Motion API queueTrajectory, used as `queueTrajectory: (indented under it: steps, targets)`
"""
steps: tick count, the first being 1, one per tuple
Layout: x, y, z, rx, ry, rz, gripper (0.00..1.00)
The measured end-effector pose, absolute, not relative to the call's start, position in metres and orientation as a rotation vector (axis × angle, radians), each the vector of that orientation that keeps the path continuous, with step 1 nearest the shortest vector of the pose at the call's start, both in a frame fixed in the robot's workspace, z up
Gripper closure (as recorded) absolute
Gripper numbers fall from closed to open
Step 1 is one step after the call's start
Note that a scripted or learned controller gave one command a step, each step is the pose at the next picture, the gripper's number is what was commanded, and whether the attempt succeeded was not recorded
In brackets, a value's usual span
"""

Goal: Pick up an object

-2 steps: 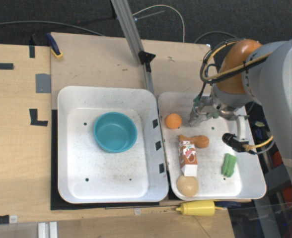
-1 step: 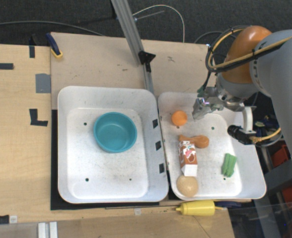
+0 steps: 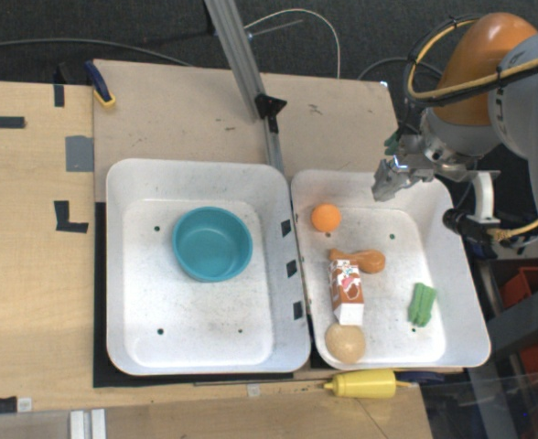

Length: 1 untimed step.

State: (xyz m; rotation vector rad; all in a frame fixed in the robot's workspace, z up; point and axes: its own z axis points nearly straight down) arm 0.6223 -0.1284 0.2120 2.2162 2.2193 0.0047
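Observation:
The right bin (image 3: 452,337) holds an orange ball (image 3: 325,218), a brown drumstick-shaped piece (image 3: 364,261), a red-and-white carton (image 3: 347,293), a tan round object (image 3: 345,343) and a green piece (image 3: 422,304). A teal bowl (image 3: 213,243) sits in the left bin (image 3: 132,337). My gripper (image 3: 387,185) hangs over the right bin's far edge, up and to the right of the orange ball, apart from every object. Nothing shows between its fingers.
A yellow bottle (image 3: 365,385) lies on the bench just in front of the right bin. A grey metal pole (image 3: 242,58) slants down to the gap between the bins. Cables loop over the arm at the far right.

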Motion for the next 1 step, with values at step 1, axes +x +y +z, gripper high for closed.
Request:
queueTrajectory:
  steps: [1]
  targets:
    - [0.6331, -0.1282, 0.2619, 2.216, 2.221, 0.004, 1.00]
